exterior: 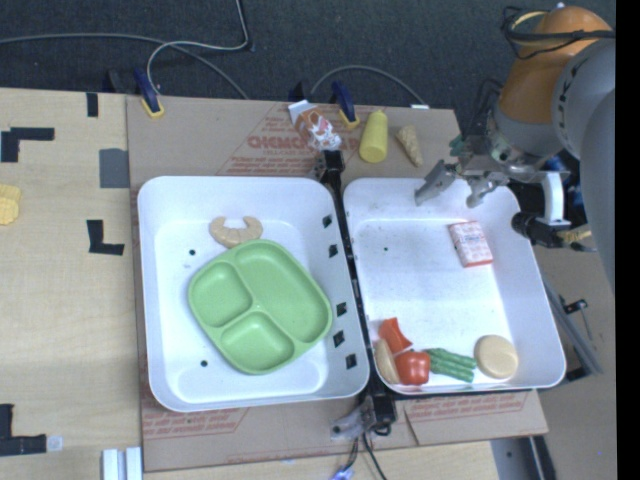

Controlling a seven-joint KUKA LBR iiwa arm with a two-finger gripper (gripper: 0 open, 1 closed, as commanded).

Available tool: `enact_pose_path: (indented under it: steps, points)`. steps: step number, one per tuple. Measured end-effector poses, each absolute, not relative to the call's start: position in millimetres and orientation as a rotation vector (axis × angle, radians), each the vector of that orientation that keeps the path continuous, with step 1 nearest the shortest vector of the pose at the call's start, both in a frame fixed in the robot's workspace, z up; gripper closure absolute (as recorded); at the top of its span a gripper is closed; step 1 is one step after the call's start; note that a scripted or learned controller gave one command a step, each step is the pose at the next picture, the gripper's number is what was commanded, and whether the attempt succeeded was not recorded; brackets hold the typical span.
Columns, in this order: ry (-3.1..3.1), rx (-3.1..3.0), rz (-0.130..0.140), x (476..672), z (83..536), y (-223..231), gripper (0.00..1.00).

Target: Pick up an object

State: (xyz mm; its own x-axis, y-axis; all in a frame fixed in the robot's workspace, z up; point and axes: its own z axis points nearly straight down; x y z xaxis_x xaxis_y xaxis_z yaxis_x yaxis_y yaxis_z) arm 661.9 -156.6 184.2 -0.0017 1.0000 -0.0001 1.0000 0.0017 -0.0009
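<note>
My gripper [455, 186] hangs over the far edge of the right bin [520, 268], its two grey fingers [432, 185] spread open with nothing between them. A small pink-and-white packet [470, 243] lies in the right bin just below the gripper. At the bin's near edge lie a red pepper piece [404, 358], a green vegetable [452, 364] and a tan round bun [496, 356]. The left bin [160, 298] holds a green divided plate [260, 306] and a tan curved pastry [235, 231].
Behind the bins on the cardboard rest a yellow bottle [373, 135], a tan cone [410, 144] and a small red-and-white figure [318, 125]. Cables run across the dark floor at the top. The arm's orange band [540, 58] rises at the top right.
</note>
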Motion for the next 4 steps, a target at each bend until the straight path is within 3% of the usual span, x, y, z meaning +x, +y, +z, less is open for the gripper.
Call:
enact_pose_path:
  steps: [1, 2, 3, 4]
  points:
    - [-2.221, -2.221, 0.003, 624.8, 161, -220, 0.0]
    - [-2.223, -2.22, 0.003, 636.1, 132, -221, 0.0]
    - [-2.223, -2.219, 0.004, 624.5, 114, -223, 0.0]
    - [-2.229, -2.223, -0.003, 653.7, 87, -223, 0.0]
